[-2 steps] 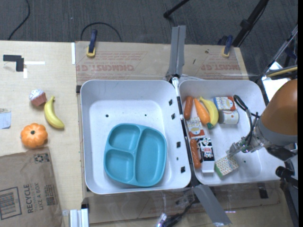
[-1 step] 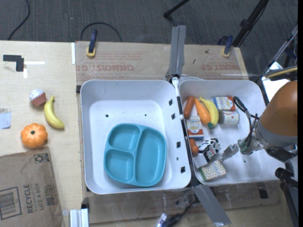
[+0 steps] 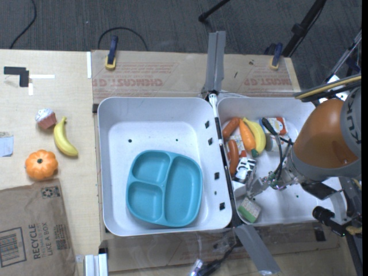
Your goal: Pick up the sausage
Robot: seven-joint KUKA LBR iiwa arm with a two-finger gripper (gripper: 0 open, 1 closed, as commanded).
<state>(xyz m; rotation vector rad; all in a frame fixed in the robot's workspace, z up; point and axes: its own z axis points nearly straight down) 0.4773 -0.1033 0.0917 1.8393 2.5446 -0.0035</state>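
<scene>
I count two white bins point(image 3: 109, 154) on my counter point(image 3: 46, 85). One blue divided plate point(image 3: 165, 188) lies in the left bin. I see two bananas: one point(image 3: 64, 138) on the counter, one point(image 3: 257, 134) in the right bin. There is one small pumpkin point(image 3: 41, 164), one cupcake point(image 3: 45, 119), one carrot point(image 3: 246, 135), and two sausages point(image 3: 232, 155).

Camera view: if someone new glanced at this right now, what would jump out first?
Probably the blue divided plate lying alone in the left bin, then the arm's orange band looming over the right bin. After that, the cluster of toy food at the right bin's left side: sausage, carrot and banana, with the gripper just below them.
</scene>
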